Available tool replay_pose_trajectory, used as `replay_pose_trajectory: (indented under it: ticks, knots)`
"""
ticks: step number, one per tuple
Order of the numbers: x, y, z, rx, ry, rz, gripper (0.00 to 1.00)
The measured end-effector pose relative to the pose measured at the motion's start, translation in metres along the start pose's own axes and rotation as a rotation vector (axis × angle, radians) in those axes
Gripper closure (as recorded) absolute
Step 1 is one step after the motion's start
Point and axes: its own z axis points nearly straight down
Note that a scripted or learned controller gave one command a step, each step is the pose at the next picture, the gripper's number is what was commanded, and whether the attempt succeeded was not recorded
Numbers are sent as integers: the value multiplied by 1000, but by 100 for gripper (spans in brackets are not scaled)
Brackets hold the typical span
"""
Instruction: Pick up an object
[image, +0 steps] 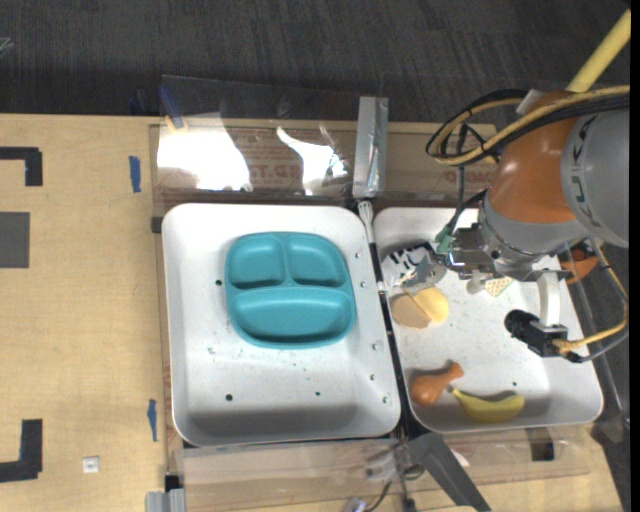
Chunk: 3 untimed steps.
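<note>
Camera view. Two white bins sit side by side on the bench. The left bin carries a teal divided plate, lying flat in its upper middle part, with three compartments showing.

The right bin holds several loose items. A pale yellow rounded piece rests near the bin's left wall, about mid-height. An orange drumstick-shaped toy lies toward the front of the bin, and a yellow banana lies just beside it on the right, the two close or touching; contact cannot be confirmed. A small waffle-patterned piece lies under the arm's wrist area, partly covered.

The arm enters from the right, its orange band above the right bin's rear half. The gripper is low over the bin's rear left corner, just above and beside the pale yellow piece. Whether it is open, closed or gripping anything cannot be told; the area is dark and cluttered. A black fitting with a cable hangs over the bin's right side.
</note>
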Motion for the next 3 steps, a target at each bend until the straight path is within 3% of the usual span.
replay_pose_trajectory:
  ticks: [1, 2, 3]
  knots:
    - [-18, 2, 0, -1, 0, -37, 0]
    - [-26, -10, -36, -2, 0, 140, 0]
    - [3, -16, 1, 4, 2, 20, 0]
